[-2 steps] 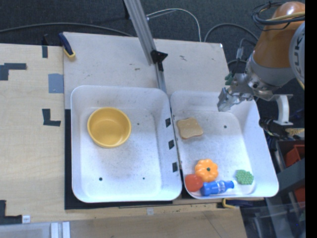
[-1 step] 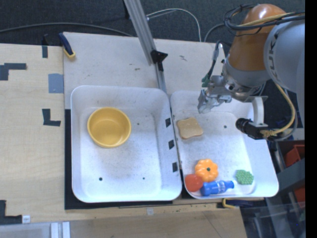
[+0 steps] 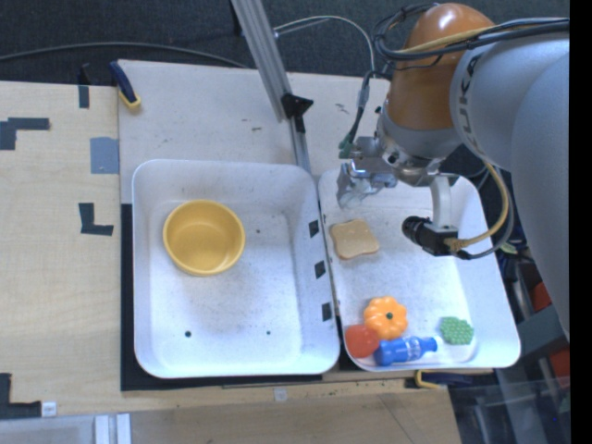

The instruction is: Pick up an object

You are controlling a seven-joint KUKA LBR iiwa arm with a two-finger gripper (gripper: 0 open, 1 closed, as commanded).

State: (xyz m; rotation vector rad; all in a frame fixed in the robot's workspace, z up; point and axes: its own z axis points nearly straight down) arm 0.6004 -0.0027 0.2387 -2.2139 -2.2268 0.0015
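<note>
We see two white bins side by side on the bench. The left bin holds a yellow bowl, upright near its left wall, with the rest of that floor bare apart from a few dark specks. The right bin holds the other things: a slice of toast lying flat toward the upper left of the floor, and a cluster along the near edge. In that cluster, an orange pumpkin sits just above a blue bottle that lies on its side, a red piece touches the bottle's left end, and a green piece lies near the bottle's right end. The gripper hangs over the far left part of the right bin, just above the toast as we see it. We cannot tell how its fingers stand, and nothing shows between them.
</note>
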